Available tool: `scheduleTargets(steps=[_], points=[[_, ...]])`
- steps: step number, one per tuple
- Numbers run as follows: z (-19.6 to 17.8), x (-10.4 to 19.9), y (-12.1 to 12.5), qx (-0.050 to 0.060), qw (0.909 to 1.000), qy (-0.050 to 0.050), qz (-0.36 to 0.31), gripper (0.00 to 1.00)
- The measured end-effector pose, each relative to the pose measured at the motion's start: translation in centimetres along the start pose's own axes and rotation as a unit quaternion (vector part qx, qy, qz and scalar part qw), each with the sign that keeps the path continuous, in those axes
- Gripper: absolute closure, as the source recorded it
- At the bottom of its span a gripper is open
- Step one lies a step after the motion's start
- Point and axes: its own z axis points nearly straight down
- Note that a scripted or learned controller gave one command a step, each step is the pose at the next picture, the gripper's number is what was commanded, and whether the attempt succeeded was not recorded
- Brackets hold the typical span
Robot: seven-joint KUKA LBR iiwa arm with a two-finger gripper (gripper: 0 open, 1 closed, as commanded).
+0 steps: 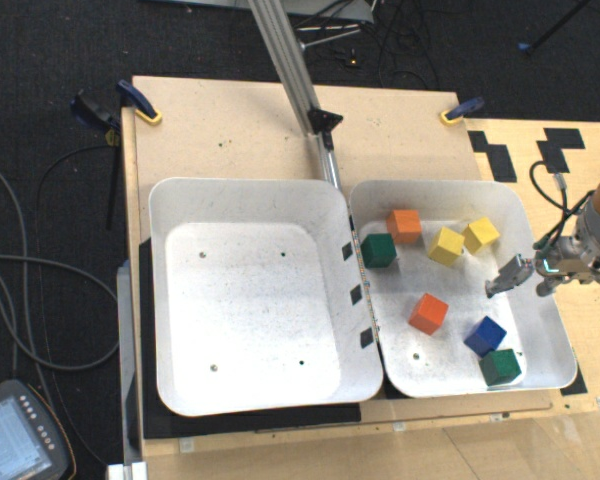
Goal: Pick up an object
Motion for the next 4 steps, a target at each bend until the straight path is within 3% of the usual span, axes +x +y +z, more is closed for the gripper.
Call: scheduleTargets(steps=[1,3,4], points=[[-0.2,0.0,0.1,-0.002,1.0000,-0.001,0.000,0.00],[10.2,0.8,-0.8,0.001,1.0000,0.000,0.001,0.00],[10.3,0.7,-0.8,-0.002,1.0000,-0.001,0.001,0.00]])
